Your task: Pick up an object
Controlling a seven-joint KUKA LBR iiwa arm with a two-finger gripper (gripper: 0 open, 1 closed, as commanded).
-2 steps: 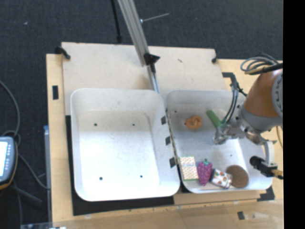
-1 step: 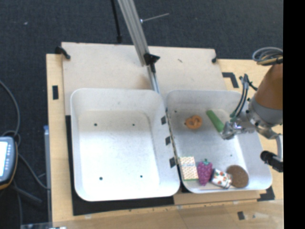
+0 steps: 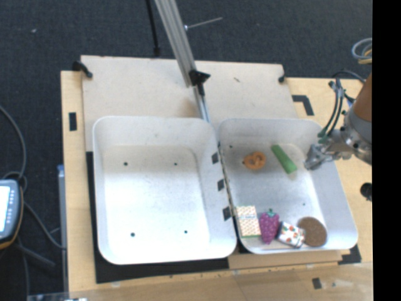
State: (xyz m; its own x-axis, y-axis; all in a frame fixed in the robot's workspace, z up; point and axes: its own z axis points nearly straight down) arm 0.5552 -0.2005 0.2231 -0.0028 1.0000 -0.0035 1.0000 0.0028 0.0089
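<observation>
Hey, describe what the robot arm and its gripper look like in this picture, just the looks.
The arm comes in from the right, grey with an orange-brown band above the wrist. Dark and greenish cables loop along its side. The gripper is a small grey metal piece, blurry, so finer markings cannot be made out.

A robotics lab test station.
Two white bins (image 3: 156, 187) sit on a plywood desk (image 3: 138, 86) over dark carpet (image 3: 62, 17), with loose cables (image 3: 12, 137) and an aluminium camera mast (image 3: 175, 36).

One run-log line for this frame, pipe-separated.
gripper over right bin's right side | nothing seen held | green block and orange piece to its left | four items along near wall
</observation>
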